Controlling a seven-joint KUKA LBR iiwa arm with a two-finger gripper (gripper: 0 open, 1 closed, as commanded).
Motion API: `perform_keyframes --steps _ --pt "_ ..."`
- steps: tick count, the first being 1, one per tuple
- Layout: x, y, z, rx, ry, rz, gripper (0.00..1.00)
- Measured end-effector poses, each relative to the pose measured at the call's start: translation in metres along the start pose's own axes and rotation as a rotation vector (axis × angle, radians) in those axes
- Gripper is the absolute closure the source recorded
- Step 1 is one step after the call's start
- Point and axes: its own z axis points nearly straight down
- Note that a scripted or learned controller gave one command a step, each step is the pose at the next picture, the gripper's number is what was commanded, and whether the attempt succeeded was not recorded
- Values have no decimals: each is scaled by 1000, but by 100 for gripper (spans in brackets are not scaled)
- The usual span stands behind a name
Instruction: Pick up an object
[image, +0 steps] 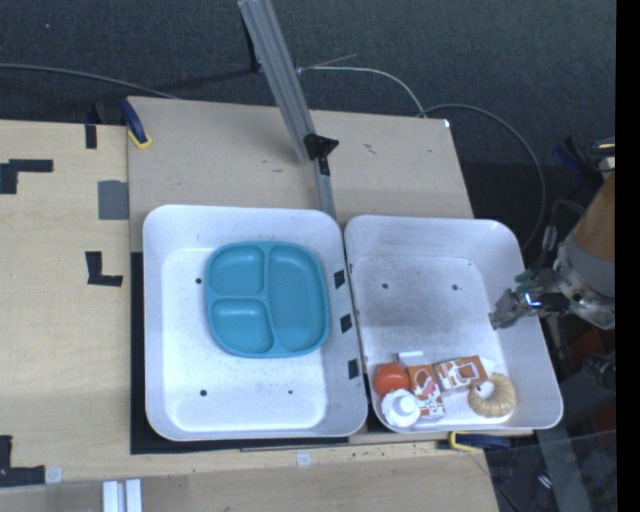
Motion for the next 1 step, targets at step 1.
perform_keyframes --steps 1 --pt "-4 4 -43 1 0 0 100"
